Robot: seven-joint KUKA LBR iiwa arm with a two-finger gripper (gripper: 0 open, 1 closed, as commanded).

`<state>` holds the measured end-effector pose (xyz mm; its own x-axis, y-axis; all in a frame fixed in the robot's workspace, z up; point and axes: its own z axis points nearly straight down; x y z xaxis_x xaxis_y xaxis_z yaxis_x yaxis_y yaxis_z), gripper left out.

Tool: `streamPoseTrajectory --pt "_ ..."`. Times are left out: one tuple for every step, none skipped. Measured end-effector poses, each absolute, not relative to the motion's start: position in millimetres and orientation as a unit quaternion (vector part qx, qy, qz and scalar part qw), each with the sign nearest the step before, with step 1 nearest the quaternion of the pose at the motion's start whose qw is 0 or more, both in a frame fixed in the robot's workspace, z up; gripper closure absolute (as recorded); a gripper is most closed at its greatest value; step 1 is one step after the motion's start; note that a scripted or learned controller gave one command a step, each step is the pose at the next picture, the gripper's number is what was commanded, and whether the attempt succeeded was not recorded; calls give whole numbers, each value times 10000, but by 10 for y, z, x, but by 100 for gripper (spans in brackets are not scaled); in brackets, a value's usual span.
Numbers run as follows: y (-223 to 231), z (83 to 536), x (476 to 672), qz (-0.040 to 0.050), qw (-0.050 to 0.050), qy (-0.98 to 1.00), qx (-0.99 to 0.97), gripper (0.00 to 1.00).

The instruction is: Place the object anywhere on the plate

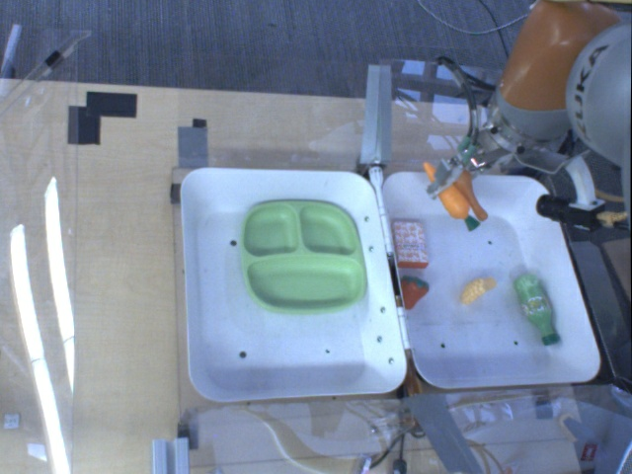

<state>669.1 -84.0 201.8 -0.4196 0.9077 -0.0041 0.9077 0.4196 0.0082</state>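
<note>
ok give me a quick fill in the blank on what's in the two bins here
1. The green plate has ___ compartments.
2. The plate lies in the ___ bin.
3. The green bottle lies in the ___ bin.
4. The toy carrot at the gripper is mostly ___ in colour.

Missing words: three; left; right; orange

Green bottle [534, 306], corn [478, 289], strawberry [414, 289] and snack packet [410, 242] lie in right bin [494, 363].
</note>
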Motion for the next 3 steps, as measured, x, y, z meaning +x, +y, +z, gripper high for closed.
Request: streamPoseTrajectory --pt "-35 1870 6702 22 33 8913 4533 100" --pt "654 1860 6474 20 23 8887 4584 100" --pt "650 1862 6475 21 24 8886 4587 0"
